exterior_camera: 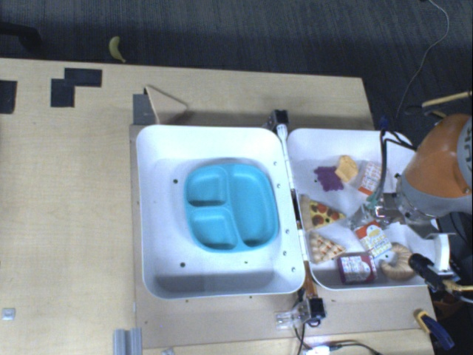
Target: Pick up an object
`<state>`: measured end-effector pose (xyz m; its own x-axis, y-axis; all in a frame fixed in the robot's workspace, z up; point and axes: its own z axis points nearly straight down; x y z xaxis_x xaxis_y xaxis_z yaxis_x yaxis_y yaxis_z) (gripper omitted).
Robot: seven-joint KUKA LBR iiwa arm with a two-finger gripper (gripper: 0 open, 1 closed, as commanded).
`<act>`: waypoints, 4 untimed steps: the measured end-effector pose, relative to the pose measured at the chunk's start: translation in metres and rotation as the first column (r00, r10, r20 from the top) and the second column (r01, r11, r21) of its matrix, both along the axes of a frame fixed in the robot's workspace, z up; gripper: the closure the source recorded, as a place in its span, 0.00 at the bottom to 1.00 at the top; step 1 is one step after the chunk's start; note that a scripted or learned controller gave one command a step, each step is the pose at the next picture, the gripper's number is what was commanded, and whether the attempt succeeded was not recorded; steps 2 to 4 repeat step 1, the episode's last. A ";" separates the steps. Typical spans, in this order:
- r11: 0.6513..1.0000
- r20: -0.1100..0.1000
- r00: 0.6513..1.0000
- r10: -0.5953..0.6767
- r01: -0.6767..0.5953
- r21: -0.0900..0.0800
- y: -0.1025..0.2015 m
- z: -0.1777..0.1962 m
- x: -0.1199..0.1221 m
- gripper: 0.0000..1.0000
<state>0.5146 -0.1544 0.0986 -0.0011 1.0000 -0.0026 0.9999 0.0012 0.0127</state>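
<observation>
Gripper [375, 214]: low in the right bin [325, 143], among the toy food; fingers blurred, so apart or together cannot be told. Nothing visibly lifted; the pick appears not yet done.

Candidate objects, all in the right bin: juice carton [375, 240] just beside the gripper, pizza slice [321, 213], purple grapes [327, 176], dark packet [356, 267] near the front wall.

Room: clutter is tight; walls near. Left bin [159, 198] holds a blue divided tray [229, 205].

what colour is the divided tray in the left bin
Light blue: the divided tray shows plainly in the camera view, lying in the white left bin.
</observation>
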 end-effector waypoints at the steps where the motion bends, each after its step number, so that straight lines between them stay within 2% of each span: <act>1: 1.000 -0.008 1.000 0.004 -0.004 0.003 0.061 0.111 -0.016 1.00; 4: 1.000 -0.008 1.000 0.004 -0.004 0.003 0.061 0.111 -0.016 1.00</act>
